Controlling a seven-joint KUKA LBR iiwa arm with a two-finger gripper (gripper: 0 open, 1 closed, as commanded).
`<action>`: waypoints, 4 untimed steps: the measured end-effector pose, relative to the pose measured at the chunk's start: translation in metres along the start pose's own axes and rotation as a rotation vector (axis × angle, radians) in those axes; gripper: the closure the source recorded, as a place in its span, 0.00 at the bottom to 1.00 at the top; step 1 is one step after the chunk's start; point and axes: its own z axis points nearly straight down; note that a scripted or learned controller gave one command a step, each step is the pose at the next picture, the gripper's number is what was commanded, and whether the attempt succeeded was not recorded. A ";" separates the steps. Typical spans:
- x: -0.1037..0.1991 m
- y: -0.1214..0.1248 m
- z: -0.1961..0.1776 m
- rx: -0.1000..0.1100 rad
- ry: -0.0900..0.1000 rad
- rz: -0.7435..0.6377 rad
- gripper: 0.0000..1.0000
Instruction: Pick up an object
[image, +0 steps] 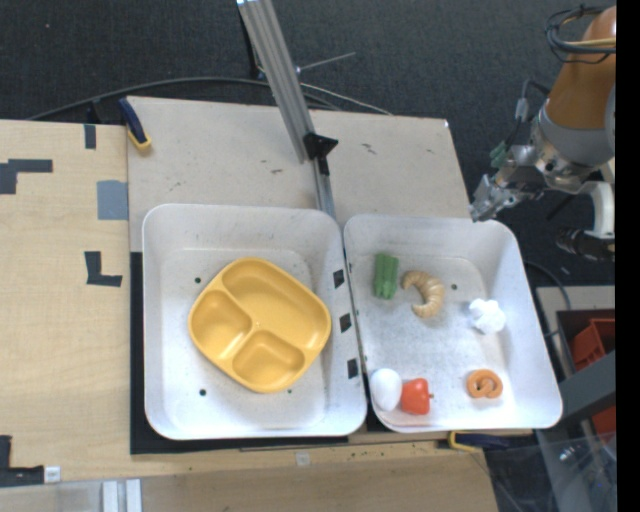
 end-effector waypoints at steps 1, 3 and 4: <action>0.051 -0.011 -0.007 0.005 0.003 -0.004 1.00; 0.152 -0.034 -0.007 0.006 0.003 -0.005 1.00; 0.205 -0.038 -0.004 0.007 0.003 -0.005 1.00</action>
